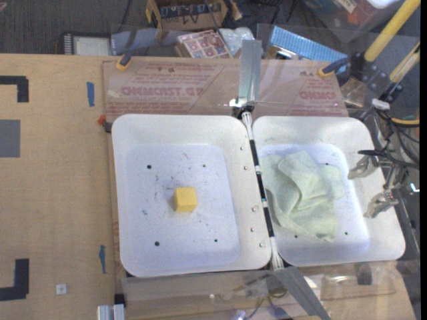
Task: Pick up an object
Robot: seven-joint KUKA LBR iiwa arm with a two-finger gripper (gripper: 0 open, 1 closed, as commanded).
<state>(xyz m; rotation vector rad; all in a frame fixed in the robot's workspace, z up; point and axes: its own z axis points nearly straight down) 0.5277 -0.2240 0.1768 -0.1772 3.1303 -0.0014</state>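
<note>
A: Two bins. Left bin (133, 139) has a yellow block (186, 199), just past centre toward 5 o'clock on the floor, sitting alone, nothing touching it.

B: Right bin (373, 142)?

A: A pale green cloth (305, 193), crumpled, covering most of the floor from centre out to 6 o'clock. Well apart from the block, with the rims between them.

B: Gripper?

A: At 3 o'clock of the right bin, over its outer rim. The gripper (377, 187) looks faint and see-through there; two fingers (361, 169) are spread apart, nothing between them. So open, empty.

B: Which one is the easier pick?

A: I'd say the block. It looks small, light, stiff, maybe foam or wood, with flat sides. Pinch two opposite faces, coming straight down. It's turned a little against the bin edges, so the wrist probably needs a twist to match.

B: Slip risk?

A: Low, I'd guess; the faces look matte. It could skid on the smooth floor if one finger lands first.

B: The cloth?

A: Soft, limp, light. Grab a raised fold near its centre; the flat edges would likely give nothing to bite.
</note>
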